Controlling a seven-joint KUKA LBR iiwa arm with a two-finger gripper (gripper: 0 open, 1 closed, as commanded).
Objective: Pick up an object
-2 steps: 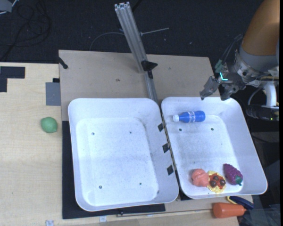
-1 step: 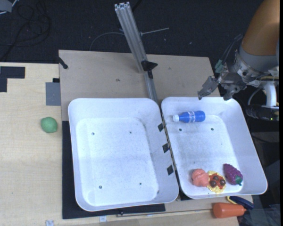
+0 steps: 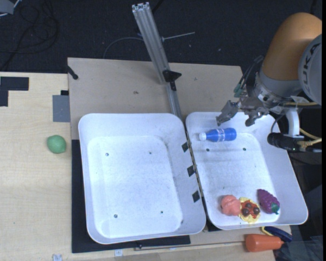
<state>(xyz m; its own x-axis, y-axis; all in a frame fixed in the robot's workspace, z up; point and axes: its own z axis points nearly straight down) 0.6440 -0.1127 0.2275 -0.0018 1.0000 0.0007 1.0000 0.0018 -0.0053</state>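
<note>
A small blue bottle (image 3: 218, 135) with a white cap lies on its side at the far end of the right bin (image 3: 285, 170). My gripper (image 3: 239, 117) hovers just beyond and above it, over the bin's far rim. Its two fingers are spread open with nothing between them. At the near end of the same bin lie a pink peach-like toy (image 3: 230, 204), a yellow and red toy (image 3: 249, 210) and a purple bunch of grapes (image 3: 267, 200), close together.
The left bin (image 3: 89, 145) stands beside the right one, with black clips along the shared edge. A slanted aluminium rail (image 3: 157, 53) rises behind the bins. A green ball (image 3: 56, 144) sits on the bench at left. An orange carrot toy (image 3: 262, 242) lies outside the right bin's near edge.
</note>
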